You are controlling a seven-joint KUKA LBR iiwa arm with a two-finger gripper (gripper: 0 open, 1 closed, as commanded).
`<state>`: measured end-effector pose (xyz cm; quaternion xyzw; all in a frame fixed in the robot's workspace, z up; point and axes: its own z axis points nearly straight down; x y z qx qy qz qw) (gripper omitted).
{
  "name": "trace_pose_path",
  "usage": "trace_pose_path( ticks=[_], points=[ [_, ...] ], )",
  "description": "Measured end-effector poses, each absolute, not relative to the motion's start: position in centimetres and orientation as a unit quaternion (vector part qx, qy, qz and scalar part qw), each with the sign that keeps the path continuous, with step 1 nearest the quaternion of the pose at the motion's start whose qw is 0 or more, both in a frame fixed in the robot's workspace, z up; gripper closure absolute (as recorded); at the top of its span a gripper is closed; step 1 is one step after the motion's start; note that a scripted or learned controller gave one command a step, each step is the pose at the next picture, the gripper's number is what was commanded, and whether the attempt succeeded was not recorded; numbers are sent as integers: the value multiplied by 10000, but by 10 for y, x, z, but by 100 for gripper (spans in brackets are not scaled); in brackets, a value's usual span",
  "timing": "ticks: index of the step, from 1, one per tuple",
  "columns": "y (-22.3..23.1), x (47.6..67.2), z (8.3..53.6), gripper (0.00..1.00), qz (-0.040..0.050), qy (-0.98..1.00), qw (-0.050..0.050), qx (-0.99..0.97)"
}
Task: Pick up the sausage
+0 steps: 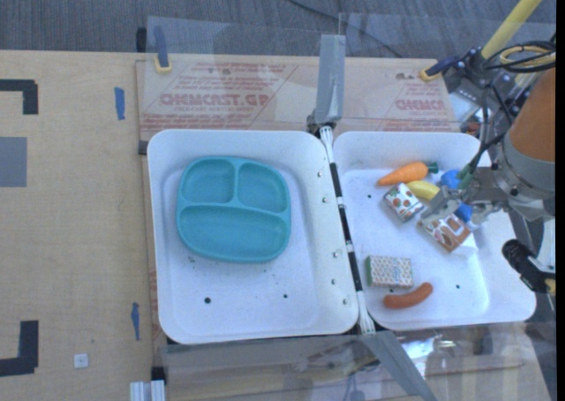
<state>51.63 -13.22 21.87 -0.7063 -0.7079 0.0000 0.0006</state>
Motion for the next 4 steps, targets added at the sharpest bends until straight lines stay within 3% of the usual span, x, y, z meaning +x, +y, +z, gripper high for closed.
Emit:
trace_pose_path(
  ticks=[1,2,3,4],
  points=[
    [-123,481,150,0,-1,-8070,9,-5905],
    [-128,479,112,0,0,-7875,10,-6164],
    [-115,484,93,0,-18,-8513,-88,-5245],
    [-134,488,94,0,-49,-9252,-120,-3793]
  ],
)
